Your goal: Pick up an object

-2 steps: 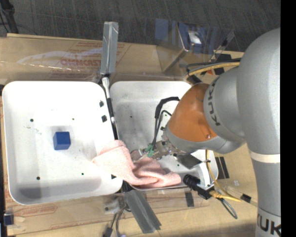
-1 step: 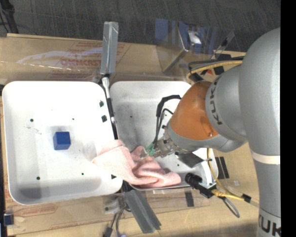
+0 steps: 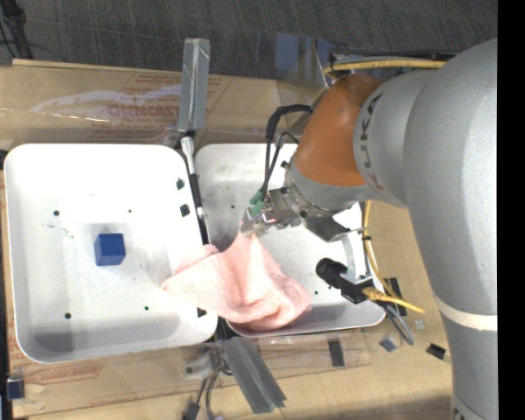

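A soft, light pink cloth (image 3: 245, 283) drapes over the wall between the two white bins, its peak seemingly pinched in the closed gripper (image 3: 255, 223), where a bunched fold probably offers the surest hold.

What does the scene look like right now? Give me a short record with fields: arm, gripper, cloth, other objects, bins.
arm: grey KUKA arm reaching in from the right over the right bin
gripper: gripper at the top edge of the pink cloth; grasp cannot be confirmed
cloth: crumpled, mostly in the right bin, one corner draped across the divider into the left bin
other objects: blue cube in the left bin, apart from the cloth
bins: two white bins side by side
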{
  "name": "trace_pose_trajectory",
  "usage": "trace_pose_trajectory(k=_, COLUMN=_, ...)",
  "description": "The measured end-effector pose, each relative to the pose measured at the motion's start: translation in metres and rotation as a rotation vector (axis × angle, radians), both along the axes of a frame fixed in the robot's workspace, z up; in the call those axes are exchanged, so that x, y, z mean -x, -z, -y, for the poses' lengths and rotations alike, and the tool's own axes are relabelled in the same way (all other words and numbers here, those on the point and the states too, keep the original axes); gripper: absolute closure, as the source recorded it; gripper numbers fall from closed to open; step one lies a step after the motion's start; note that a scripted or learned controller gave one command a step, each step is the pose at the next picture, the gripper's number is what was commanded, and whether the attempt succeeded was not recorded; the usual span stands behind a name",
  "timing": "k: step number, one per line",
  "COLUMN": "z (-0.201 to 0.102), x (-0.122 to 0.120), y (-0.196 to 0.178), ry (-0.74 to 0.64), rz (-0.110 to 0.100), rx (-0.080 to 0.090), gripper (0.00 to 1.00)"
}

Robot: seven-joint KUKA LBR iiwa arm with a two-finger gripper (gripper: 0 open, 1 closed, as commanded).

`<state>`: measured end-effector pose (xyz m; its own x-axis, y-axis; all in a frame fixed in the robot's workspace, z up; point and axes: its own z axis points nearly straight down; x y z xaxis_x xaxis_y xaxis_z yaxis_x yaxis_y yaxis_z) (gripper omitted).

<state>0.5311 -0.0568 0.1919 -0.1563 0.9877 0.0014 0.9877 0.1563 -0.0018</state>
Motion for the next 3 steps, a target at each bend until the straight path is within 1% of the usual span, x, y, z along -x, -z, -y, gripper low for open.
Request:
trace_pose_trajectory(k=1, z=0.006, x=-0.057, y=-0.062, ry=-0.182, rz=0.000, rx=0.001, gripper=1.00)
trace_pose_trajectory(k=2, z=0.006, x=-0.057, y=-0.062, ry=-0.182, rz=-0.001, rx=0.001, gripper=0.00)
trace_pose_trajectory(k=3, z=0.049, x=-0.043, y=0.056, ry=-0.275, rz=-0.004, rx=-0.001, gripper=0.00)
